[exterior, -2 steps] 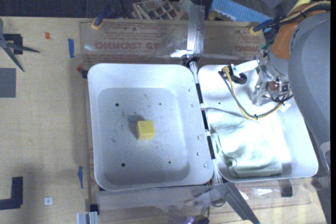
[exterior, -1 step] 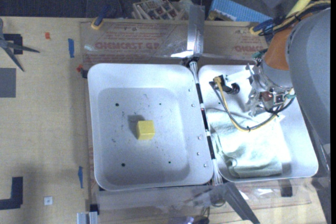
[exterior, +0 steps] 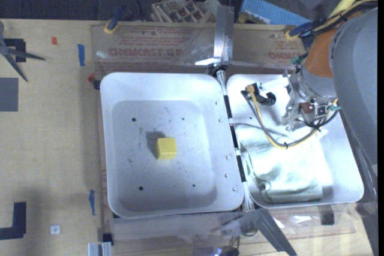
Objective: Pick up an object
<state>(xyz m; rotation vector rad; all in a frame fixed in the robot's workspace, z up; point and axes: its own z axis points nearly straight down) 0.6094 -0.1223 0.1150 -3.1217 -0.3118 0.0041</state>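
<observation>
The left bin (exterior: pixel 114 99) holds one yellow block (exterior: pixel 167 148). The right bin (exterior: pixel 345 189) holds a pale cloth (exterior: pixel 291 180), with the hand (exterior: pixel 294 120) above it, its grip impossible to tell.

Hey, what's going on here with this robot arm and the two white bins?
A grey robot arm reaches in from the right and hangs over the right bin, its claw low near that bin's upper part, among loose yellow and black cables. A pale crumpled cloth lies in that bin's lower half. The small yellow block sits alone in the left bin, well away from the claw. Nothing looks picked up yet.
</observation>
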